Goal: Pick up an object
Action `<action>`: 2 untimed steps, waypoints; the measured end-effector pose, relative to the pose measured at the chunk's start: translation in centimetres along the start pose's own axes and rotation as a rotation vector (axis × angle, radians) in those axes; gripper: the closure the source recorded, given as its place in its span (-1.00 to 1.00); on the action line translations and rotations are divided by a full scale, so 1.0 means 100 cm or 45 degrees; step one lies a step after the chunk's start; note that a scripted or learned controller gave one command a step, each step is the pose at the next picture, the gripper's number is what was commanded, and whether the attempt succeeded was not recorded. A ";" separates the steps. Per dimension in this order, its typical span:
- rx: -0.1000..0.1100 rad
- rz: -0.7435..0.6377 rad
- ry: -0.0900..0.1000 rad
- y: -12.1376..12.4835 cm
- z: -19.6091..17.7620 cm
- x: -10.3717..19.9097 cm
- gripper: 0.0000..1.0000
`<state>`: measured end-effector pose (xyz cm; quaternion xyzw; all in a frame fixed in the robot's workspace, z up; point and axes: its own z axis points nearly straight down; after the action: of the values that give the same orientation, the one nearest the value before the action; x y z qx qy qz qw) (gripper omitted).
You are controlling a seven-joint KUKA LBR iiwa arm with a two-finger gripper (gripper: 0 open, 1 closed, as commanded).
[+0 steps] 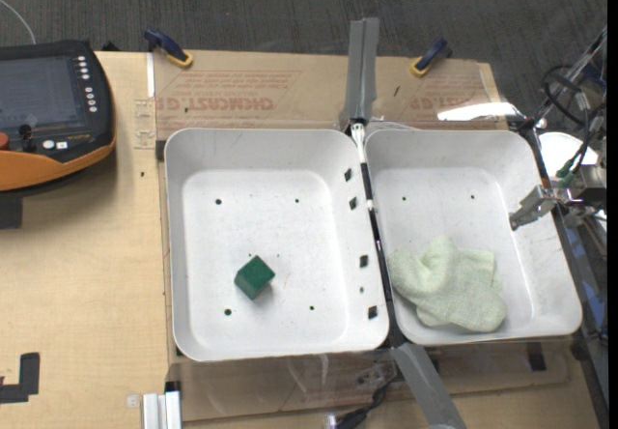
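Observation:
A small green cube (255,277) lies on the floor of the left bin (193,253), toward its front. A crumpled pale green cloth (452,288) rests in the front part of the right bin (454,176). My gripper (534,208) pokes in over the right bin's right rim, well to the right of the cloth and slightly behind it. It is far from the cube. Nothing is seen in its grasp, and most of the arm is cut off by the frame's edge.
A grey divider bar (362,79) runs between the bins at the back. A teach pendant (48,113) lies on the bench at far left. Two clamps (169,47) hold the cardboard sheet behind the bins. Cables (575,94) hang at the right.

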<state>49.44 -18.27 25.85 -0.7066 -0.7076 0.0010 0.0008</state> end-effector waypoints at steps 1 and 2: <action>0.001 -0.001 -0.001 0.001 -0.008 0.000 1.00; 0.000 -0.168 0.001 -0.004 0.072 -0.021 1.00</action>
<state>49.02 -20.40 18.65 -0.6585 -0.7526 0.0007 0.0012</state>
